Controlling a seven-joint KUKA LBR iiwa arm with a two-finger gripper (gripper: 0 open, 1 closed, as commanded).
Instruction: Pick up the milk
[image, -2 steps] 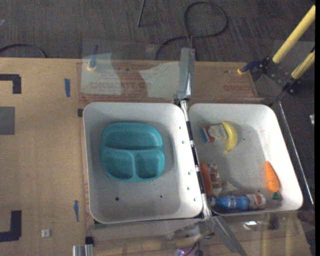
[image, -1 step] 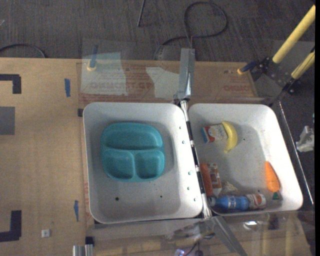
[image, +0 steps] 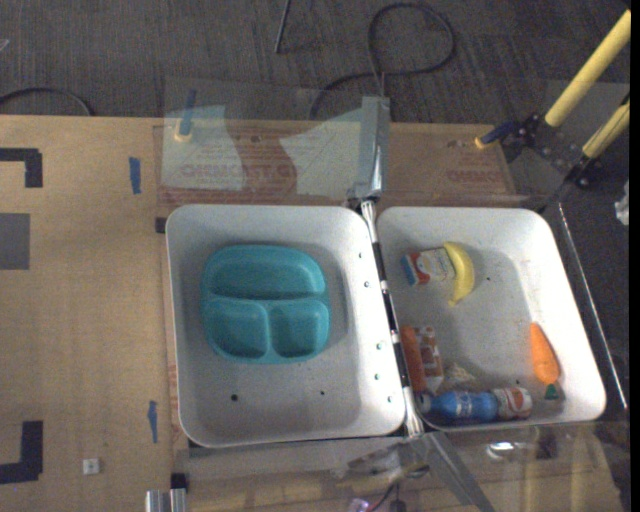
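The milk (image: 428, 266) is a small white carton with a red and blue label. It lies on its side in the upper left part of the right bin (image: 505, 300). A yellow banana (image: 461, 270) rests against the carton's right side. Nothing grips or covers the carton.
An orange carrot (image: 544, 354) lies by the right bin's right wall. A blue bottle (image: 465, 406), a small red and white can (image: 516, 401) and a red packet (image: 425, 355) crowd its front left corner. The left bin (image: 300, 395) holds a teal divided plate (image: 265, 303).
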